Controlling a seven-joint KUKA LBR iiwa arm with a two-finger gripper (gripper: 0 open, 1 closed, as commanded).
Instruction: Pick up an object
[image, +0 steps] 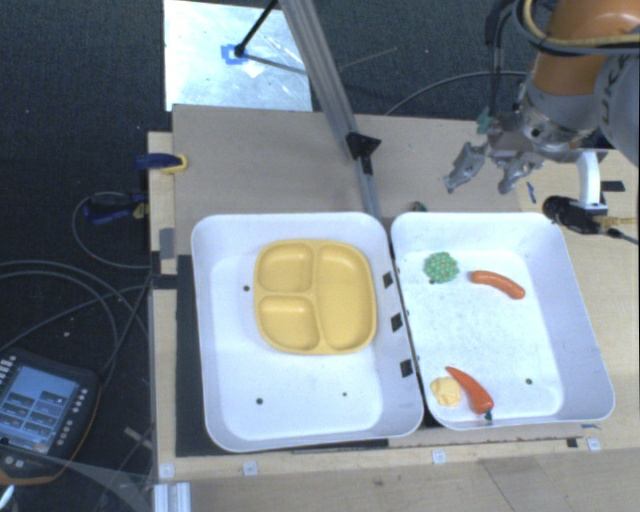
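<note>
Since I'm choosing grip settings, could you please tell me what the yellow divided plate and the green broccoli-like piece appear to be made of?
Yellow divided plate: probably moulded plastic, smooth with a soft sheen; its colour is uniform and its compartment ridges are rounded.
Green broccoli-like piece: likely a plastic or rubber toy food with a bumpy, matte surface; too small to say which.

I'm looking down at a tan tabletop (260, 160) that is carrying two shallow white bins side by side, the left bin (225, 400) and the right bin (575, 330), their inner rims touching. A grey pole (330, 90) is slanting down to the tabletop just beyond where they meet. A blue-and-yellow clamp (160, 161) is gripping the far-left edge.
</note>
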